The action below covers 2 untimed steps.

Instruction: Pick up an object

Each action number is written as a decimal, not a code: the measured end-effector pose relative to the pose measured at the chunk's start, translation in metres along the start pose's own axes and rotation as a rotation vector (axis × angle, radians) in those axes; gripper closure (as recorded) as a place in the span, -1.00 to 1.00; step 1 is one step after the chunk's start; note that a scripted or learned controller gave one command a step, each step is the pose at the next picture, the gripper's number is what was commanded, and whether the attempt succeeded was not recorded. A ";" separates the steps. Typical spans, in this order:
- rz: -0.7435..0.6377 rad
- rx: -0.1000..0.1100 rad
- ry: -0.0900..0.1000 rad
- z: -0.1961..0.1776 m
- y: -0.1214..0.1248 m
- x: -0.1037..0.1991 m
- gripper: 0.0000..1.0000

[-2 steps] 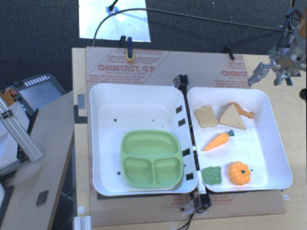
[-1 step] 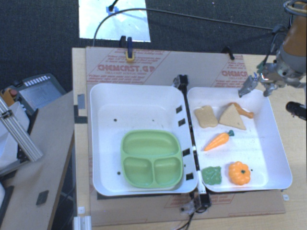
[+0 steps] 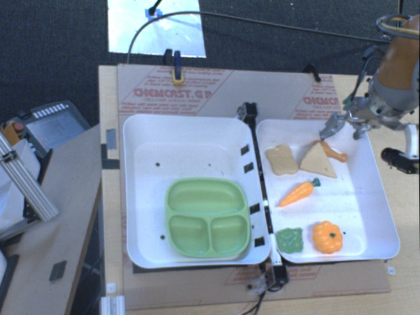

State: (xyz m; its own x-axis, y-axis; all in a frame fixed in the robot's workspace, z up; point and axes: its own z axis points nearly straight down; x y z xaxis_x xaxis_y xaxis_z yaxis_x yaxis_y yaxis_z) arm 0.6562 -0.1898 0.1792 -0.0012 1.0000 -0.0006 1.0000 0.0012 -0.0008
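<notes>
The claw (image 3: 344, 127) hangs over the far edge of the right bin (image 3: 374, 195), its two fingers spread apart with nothing between them. Just below it lies a small orange piece (image 3: 335, 153), perhaps a toy shrimp, though it is too small to tell; this touches a pale wedge of cheese (image 3: 318, 161). Beside the wedge sits a slice of toast (image 3: 283, 159). Nearer me lie a carrot (image 3: 297, 193), a green leafy piece (image 3: 289, 240) and an orange pumpkin (image 3: 327, 237). Across the divider, the left bin (image 3: 151, 149) holds a green divided plate (image 3: 207, 216). Both bins rest on the tabletop (image 3: 394, 277).
</notes>
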 end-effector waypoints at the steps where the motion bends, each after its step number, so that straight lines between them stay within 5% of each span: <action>1: 0.001 0.001 0.001 0.061 -0.004 0.001 -1.00; 2: -0.001 -0.007 -0.001 0.046 -0.002 0.001 1.00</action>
State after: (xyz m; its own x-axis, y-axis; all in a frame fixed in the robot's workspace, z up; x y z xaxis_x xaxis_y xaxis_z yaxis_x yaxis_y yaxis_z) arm 0.6545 -0.1892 0.1328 -0.0019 1.0000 -0.0013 1.0000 0.0019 0.0059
